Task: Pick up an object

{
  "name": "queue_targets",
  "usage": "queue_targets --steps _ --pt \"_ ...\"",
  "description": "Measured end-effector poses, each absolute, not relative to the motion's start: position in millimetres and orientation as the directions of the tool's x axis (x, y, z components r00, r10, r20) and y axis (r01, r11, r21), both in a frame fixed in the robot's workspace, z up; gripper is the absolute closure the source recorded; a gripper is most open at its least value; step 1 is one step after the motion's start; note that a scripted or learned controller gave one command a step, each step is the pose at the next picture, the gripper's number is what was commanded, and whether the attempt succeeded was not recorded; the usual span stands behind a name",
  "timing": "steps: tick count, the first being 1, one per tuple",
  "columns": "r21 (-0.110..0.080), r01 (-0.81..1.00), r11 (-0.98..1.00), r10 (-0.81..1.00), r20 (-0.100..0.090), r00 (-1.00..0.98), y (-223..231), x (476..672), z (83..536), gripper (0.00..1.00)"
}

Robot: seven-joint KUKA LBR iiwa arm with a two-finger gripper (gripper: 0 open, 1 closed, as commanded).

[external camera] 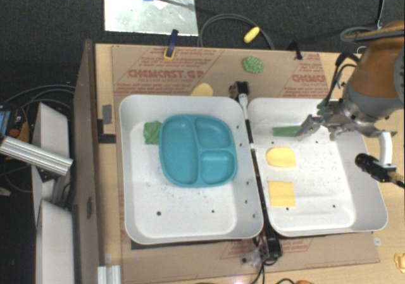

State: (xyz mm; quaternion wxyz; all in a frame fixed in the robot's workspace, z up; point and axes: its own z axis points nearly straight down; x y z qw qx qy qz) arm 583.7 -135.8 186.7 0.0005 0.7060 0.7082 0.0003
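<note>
My gripper [321, 129] hangs over the far part of the right bin [367, 213], reaching in from the right, open with nothing between its fingers. Its left fingertip is at the right end of a flat green strip [286, 129] lying on the bin floor. A yellow oval piece [280, 157] lies below the strip, toward the bin's middle. Nearer the front lies a yellow square slice [281, 193]. The left bin [190, 222] bears a blue divided plate [197, 150], and a green leafy piece [152, 131] pokes out from under the plate's left edge.
Behind the bins, a round green item [253, 64], a small yellow piece [252, 35] and a pale yellow item [202, 90] lie on the cardboard. A black clamp [239, 91] sits on the divider between the bins. Cables run at the back and at the right.
</note>
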Motion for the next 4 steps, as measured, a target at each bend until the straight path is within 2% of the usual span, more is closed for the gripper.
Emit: queue_targets --steps 1,2,3,4 --pt "-0.002 1.000 0.008 1.000 0.002 -0.008 -101.4 586.9 133.6 0.00" --pt "-0.004 1.000 -0.002 1.000 0.001 0.002 -123.4 543.0 81.7 0.00" --pt "0.011 1.000 0.009 1.000 -0.001 -0.009 -105.6 633.1 96.7 0.00" --pt "0.003 1.000 0.004 1.000 0.000 -0.004 -107.5 629.0 94.9 0.00"
